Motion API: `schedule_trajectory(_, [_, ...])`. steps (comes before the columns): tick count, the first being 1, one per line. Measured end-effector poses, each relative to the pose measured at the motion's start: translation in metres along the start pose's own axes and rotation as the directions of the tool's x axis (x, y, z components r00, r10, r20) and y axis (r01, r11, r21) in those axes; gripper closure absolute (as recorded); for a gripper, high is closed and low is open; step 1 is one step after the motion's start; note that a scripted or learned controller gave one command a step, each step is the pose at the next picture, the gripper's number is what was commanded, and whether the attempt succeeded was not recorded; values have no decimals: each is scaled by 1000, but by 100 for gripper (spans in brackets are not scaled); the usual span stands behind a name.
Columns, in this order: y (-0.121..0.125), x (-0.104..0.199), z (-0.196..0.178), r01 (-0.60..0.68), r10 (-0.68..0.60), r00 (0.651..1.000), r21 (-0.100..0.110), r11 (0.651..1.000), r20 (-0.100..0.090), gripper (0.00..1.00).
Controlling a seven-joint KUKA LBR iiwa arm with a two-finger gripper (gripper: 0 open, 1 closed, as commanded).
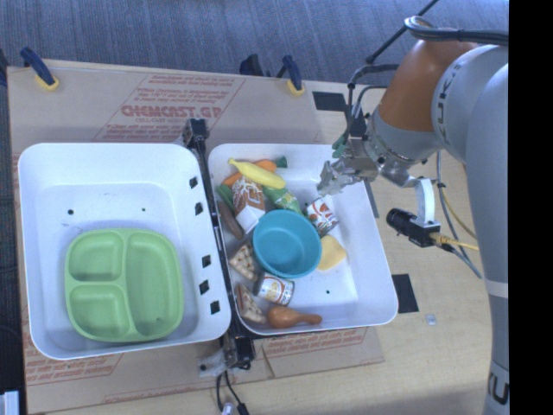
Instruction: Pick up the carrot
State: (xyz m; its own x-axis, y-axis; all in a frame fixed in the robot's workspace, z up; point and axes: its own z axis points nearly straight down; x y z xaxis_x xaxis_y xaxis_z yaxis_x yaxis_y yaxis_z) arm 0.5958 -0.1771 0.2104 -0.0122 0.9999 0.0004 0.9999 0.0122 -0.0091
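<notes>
The carrot [264, 164] is a small orange piece with a green end, lying at the back of the right bin [371, 258] and partly tucked behind a yellow banana [257, 175]. My gripper [333, 180] hangs over the back right part of the same bin, to the right of the carrot and well apart from it. It is just above a small red-and-white can [321, 215]. I see nothing held in it.
The right bin also holds a blue bowl [287, 243], a brown-labelled box [250, 199], a yellow piece [333, 253], a jar [276, 290] and a brown drumstick [292, 318]. A green divided plate [125, 284] lies in the left bin [43, 180].
</notes>
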Motion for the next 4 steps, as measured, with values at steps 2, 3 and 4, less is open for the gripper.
schedule_trajectory(2, [59,25,-266,333,-333,943,-9,943,10,0])
schedule_trajectory(3, [60,28,-275,344,-344,939,-6,939,9,100])
schedule_trajectory(4, [4,-19,-255,599,-599,801,-2,801,7,100])
